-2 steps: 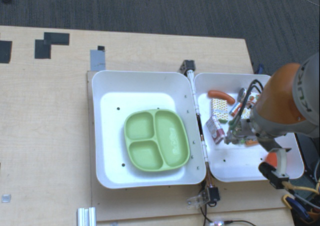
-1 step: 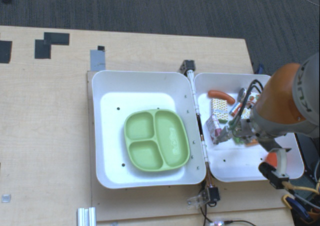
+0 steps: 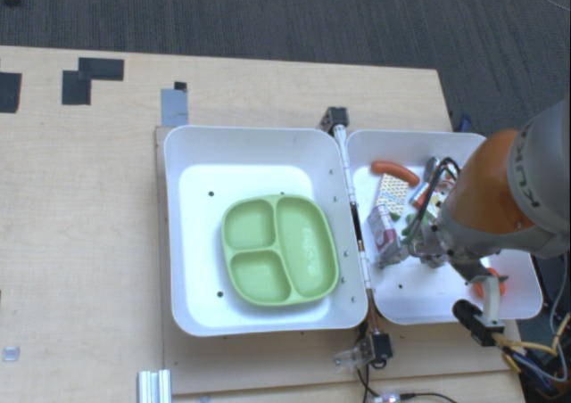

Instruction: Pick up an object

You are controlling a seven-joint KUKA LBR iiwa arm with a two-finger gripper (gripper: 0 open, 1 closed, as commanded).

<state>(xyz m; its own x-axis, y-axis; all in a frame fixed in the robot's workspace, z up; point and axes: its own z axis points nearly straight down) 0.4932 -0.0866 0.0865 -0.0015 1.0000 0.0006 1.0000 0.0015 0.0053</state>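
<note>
My gripper (image 3: 399, 252) is low inside the right bin (image 3: 419, 303), reaching in from the right under the orange-banded wrist (image 3: 482, 192). It sits right at the lower end of a dark red packet (image 3: 382, 228) that lies near the bin's left wall. A patterned white packet (image 3: 390, 189) lies just above that one. An orange-red carrot-like piece (image 3: 393, 169) is at the bin's back. Whether the gripper holds anything is hidden by the wrist.
The left bin (image 3: 192, 214) holds a green three-section plate (image 3: 279, 250). A small orange and white object (image 3: 490, 289) lies in the right bin's front right corner. Cables (image 3: 437, 180) hang by the wrist. Dark tape patches mark the bench at the far left.
</note>
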